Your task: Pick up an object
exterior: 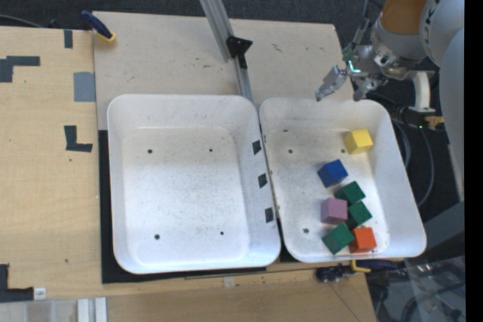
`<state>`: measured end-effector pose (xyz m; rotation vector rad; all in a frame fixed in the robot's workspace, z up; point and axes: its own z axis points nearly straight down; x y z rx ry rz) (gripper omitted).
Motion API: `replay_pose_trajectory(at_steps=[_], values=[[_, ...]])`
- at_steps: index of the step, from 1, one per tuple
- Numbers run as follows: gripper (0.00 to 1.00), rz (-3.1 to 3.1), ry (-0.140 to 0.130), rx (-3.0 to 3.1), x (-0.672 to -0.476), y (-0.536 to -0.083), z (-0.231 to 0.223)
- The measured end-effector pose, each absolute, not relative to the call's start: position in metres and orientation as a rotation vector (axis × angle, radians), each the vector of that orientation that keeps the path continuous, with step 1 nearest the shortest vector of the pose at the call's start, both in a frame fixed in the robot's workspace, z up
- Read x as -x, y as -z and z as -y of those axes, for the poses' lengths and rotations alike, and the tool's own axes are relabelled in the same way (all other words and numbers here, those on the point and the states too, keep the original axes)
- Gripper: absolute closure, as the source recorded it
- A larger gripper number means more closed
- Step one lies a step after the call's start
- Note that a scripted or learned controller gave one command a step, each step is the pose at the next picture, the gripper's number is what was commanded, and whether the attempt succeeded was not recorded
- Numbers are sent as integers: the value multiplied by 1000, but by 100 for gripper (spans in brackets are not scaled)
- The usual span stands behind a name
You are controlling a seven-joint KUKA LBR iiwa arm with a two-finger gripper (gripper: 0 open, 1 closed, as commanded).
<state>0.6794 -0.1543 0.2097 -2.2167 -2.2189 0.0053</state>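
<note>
Several small blocks lie in the right bin (281,185): a yellow one (358,140), a blue one (332,173), a purple one (334,210), three green ones (351,192) (360,213) (338,237) and an orange one (364,238). My gripper (344,87) hangs over the bin's far rim, up and slightly left of the yellow block. It is open with nothing between its fingers.
The left bin (121,162) sits beside the right one. A slanted metal bar (215,7) crosses the bench and ends between the bins. A blue and yellow tool (98,26) lies at the far left. Cables hang to the right of the bins.
</note>
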Motion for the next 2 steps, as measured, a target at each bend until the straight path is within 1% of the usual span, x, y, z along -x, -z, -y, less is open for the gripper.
replay_pose_trajectory(at_steps=[1,2], values=[[0,2224,-4,2219,-680,-213,155],[0,2221,-6,2217,-677,-169,152]])
